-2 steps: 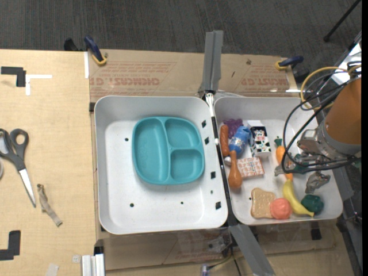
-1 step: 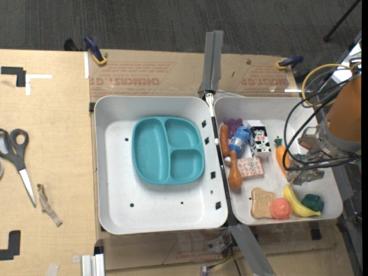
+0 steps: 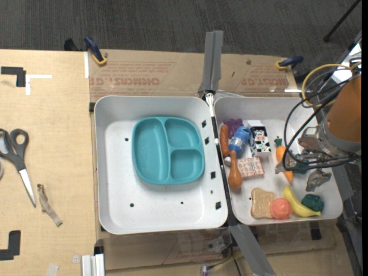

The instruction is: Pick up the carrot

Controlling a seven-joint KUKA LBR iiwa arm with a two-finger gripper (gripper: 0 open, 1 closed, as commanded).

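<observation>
Claw (image 3: 299, 167) hangs over the carrot (image 3: 282, 157) — finger spread impossible to tell.

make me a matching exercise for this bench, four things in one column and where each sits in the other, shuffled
Things:
1. divided teal plate
2. scissors
3. banana
4. carrot

Places:
A. on the wooden bench, left of both bins
B. right bin, beside the tool
C. middle of the left bin
D. right bin, near the front wall

Pairs: 1-C, 2-A, 3-D, 4-B
</observation>
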